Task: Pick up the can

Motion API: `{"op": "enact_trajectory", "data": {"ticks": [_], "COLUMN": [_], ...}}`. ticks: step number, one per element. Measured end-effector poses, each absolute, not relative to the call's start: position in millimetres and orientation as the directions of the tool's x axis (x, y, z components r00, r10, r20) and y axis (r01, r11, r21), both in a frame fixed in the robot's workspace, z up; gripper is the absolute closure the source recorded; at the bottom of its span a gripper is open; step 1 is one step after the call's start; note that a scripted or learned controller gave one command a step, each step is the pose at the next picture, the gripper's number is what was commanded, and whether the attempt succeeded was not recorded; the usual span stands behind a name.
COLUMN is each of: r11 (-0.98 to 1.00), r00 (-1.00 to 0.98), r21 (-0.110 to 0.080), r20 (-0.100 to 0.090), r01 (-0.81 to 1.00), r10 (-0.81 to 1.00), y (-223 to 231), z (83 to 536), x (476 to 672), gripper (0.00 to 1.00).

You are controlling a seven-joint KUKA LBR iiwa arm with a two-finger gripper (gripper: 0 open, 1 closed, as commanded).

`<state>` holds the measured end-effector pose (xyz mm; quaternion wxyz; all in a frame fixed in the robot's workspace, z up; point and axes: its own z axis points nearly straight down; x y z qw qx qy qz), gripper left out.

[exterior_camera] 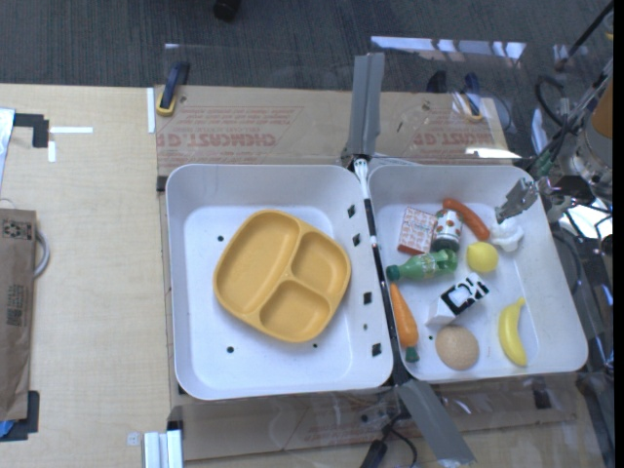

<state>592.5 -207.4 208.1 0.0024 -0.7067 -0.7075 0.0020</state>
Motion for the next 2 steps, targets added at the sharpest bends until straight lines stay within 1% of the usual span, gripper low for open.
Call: {"op": "enact_trajectory", "data": {"ticks": [1,2], "r11": [0.511,0.514], "r00": [-0.511,-0.514], "r21": [-0.003,-0.006], "r20": [0.001,0.001], "r01": [0.860,0.858], "r10": [0.860,0.858], "y": [-210.5,-210.3], "z": [432.9,438.7], "x": [604.5,607.3], "gripper": [0.00,1.00]}}
